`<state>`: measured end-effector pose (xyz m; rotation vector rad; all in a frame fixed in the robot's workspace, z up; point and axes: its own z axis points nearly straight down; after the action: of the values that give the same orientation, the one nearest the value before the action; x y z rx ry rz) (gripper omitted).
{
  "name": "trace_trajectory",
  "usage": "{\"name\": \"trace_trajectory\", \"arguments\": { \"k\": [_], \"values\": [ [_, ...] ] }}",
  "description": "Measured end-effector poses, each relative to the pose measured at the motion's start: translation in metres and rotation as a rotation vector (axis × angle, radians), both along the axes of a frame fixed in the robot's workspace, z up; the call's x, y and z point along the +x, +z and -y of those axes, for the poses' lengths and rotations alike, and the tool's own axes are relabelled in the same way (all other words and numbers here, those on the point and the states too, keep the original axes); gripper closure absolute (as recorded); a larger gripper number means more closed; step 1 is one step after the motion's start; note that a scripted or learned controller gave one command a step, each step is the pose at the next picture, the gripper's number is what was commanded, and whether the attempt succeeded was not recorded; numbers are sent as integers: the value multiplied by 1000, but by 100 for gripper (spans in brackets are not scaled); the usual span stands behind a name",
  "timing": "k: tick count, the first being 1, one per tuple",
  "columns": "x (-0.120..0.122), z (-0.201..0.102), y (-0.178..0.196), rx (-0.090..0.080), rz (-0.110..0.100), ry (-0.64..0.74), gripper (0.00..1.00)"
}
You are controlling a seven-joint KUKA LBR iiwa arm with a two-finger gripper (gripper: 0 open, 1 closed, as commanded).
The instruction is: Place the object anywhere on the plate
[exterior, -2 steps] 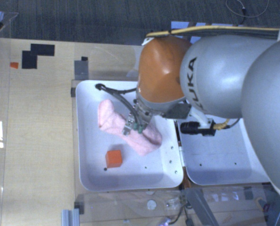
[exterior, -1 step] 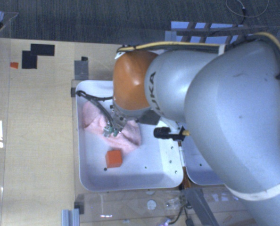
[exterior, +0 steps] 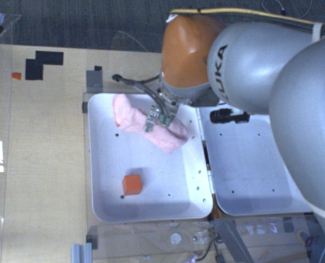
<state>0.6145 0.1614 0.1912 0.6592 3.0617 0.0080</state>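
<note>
Orange block [exterior: 132, 184] sits in left bin [exterior: 105, 147], near its front wall, apart from pink cloth [exterior: 146, 126] at bin's back. Tool [exterior: 154, 119] over cloth; grip state: cannot tell. You want tool centred above block, square to faces, before descent.

A small orange-red cube [exterior: 132, 184] sits flat on the floor of the left shallow white bin [exterior: 105, 163], down toward seven o'clock. A crumpled pale pink cloth [exterior: 131, 119] sprawls across the same bin's far end, from eleven o'clock toward two o'clock, well apart from the cube.
</note>
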Motion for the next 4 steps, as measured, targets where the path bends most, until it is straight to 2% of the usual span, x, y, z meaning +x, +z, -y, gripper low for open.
{"name": "trace_trajectory", "arguments": {
  "k": [1, 2, 3, 4],
  "values": [
    [-1, -63, -92, 2, 5, 45, 100],
    [15, -43, 32, 2, 0, -96, 100],
    [-37, 31, 114, 4, 0, -333, 100],
    [-61, -48, 10, 1, -10, -403, 100]
  ]
}}
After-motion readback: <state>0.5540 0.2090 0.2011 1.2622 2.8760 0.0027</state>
